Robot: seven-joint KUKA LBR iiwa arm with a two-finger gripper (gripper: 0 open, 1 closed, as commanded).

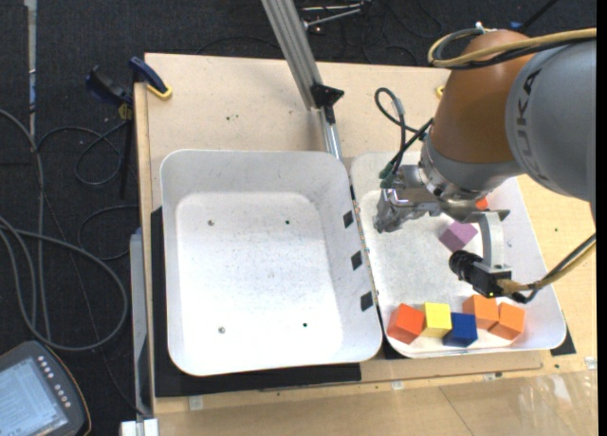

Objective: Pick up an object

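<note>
I see the left bin [251,254] bare, and in the right bin [408,263] my gripper [391,214] hangs near the left wall; how it is set I cannot tell. I judge this the approach step: blocks [455,322] crowd the front edge, a purple block [459,234] sits mid-bin, so next I'd shift over one and descend.

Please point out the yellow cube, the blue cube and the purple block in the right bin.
yellow cube [437,316], camera view, top face.
blue cube [462,329], camera view, top face.
purple block [459,234], camera view, visible upper face.
</note>
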